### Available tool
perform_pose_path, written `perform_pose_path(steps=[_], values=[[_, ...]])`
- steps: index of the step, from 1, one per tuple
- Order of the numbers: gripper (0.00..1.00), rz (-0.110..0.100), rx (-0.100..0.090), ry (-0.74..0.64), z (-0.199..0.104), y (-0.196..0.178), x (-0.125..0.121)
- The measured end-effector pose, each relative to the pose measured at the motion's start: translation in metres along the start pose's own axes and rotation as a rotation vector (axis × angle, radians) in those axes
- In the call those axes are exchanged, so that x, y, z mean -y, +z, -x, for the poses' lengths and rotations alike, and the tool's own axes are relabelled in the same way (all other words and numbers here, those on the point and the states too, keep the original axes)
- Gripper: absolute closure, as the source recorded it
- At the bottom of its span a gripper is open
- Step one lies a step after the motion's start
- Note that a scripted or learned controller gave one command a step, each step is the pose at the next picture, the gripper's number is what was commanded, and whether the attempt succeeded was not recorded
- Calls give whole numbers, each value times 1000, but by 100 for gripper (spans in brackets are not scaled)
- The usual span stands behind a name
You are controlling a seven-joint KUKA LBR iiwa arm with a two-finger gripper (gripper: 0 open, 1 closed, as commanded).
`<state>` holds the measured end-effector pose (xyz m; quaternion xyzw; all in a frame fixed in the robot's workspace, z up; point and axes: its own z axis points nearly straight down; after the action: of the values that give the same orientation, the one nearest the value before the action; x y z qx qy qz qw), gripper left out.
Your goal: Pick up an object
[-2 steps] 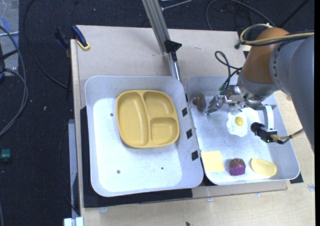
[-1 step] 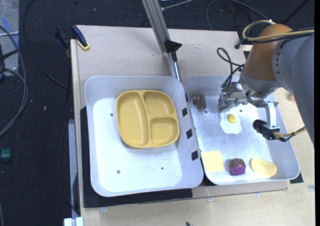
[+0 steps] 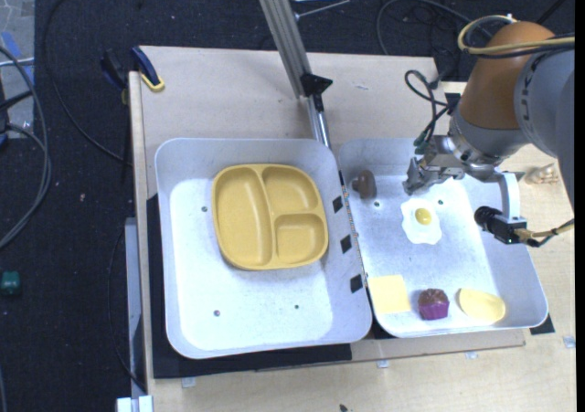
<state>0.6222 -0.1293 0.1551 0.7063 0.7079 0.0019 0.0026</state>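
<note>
No brand, label or writing can be read on anything here.

My gripper [image 3: 422, 174] hangs over the far left part of the right bin [image 3: 512, 259], reached in from the right under my grey arm [image 3: 548, 100] and its orange band [image 3: 498, 77]. Whether it is spread or closed I cannot tell; the tips are too small and dark against the bin floor, and I see nothing held there.

The fried egg [image 3: 421, 222] lies just near of my gripper, slightly to the right, flat on the bin floor and apart from it. The brown lump [image 3: 364, 184] sits to the left of my gripper, close to the bin's left wall, also apart from me.

Along the near edge of the same bin lie three things in a row: a yellow cheese slice [image 3: 388, 293] on the left, a purple piece [image 3: 433, 303] in the middle, and a yellow oval piece [image 3: 481, 304] on the right. All three are well apart from my gripper.

In the left bin [image 3: 183, 310] a yellow divided plate [image 3: 270, 216] rests toward the far side, with three compartments.
</note>
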Motion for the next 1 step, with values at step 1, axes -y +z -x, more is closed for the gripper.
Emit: perform_pose_path(steps=[1], values=[[100,2,1,0,3,-61,-10]])
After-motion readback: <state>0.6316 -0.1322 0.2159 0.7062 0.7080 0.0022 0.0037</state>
